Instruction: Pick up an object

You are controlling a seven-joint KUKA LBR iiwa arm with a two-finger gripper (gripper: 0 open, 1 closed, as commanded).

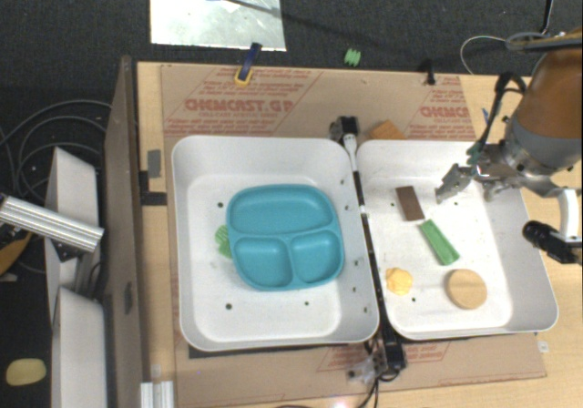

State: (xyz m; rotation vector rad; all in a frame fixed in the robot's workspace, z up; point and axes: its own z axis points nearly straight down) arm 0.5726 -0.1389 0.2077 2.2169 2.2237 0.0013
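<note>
The right bin (510, 306) holds a brown block (409, 203), a green bar (439, 242), a small yellow piece (399, 280) and a round tan wooden disc (465, 289). My gripper (453, 184) hangs over the bin's upper right part, to the right of the brown block and above the green bar. Nothing shows between its fingers. The left bin (196, 306) carries a blue divided plate (284, 235), with a green thing (221, 238) peeking out from under its left edge.
An orange-brown piece (386, 131) lies on the cardboard just behind the right bin. A black clamp (346, 130) sits where the two bins meet at the back. Cables and a metal rail (50, 224) lie off the bench to the left.
</note>
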